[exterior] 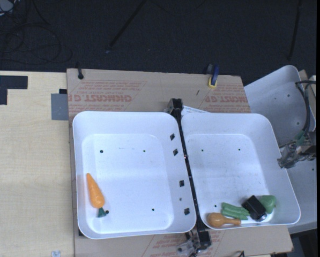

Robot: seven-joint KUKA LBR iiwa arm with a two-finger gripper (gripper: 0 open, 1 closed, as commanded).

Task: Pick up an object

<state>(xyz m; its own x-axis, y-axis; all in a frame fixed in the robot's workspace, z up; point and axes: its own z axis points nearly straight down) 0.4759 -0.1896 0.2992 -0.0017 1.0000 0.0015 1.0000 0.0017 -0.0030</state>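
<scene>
Near edge: orange gourd-shaped toy [222,220] lies at the front wall of the right bin [280,143], beside a green pod-shaped toy [235,211].
Gripper [292,155]: at the right rim of the right bin, outside it; jaw state cannot be told, nothing seen between them.
Black block [254,207]: touching the pod's right end, with a green rounded piece [267,202] just behind it.
Left bin [122,123]: toy carrot [95,192] near its front left corner, green top toward the front.
Base: cardboard sheet [122,92] under both bins.
</scene>
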